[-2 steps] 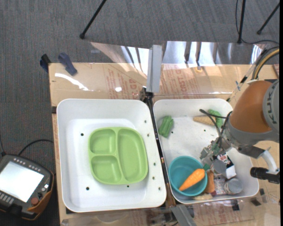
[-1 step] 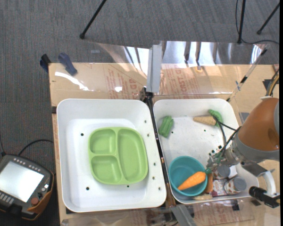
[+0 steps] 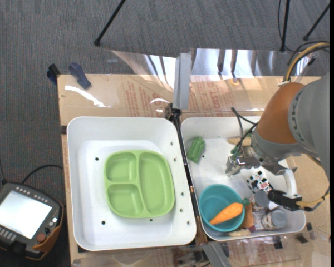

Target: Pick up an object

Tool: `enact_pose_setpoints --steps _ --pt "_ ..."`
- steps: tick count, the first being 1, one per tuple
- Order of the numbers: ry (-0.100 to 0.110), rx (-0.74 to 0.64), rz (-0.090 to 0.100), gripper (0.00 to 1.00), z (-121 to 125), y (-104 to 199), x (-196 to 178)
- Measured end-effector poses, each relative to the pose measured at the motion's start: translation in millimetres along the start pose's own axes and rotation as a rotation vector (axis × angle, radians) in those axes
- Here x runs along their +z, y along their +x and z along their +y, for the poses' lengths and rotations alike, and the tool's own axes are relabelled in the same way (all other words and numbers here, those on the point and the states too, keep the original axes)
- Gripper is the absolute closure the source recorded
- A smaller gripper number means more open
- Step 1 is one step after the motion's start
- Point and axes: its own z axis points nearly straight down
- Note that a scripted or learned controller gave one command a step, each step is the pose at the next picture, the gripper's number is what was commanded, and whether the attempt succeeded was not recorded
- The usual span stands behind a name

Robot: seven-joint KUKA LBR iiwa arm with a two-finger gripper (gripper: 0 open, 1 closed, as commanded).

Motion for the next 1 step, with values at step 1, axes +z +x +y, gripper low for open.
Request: enact_pose_setpoints --steps 1 --pt "0.003 0.003 -0.001 0.0 -1.4 -2.1 0.5"
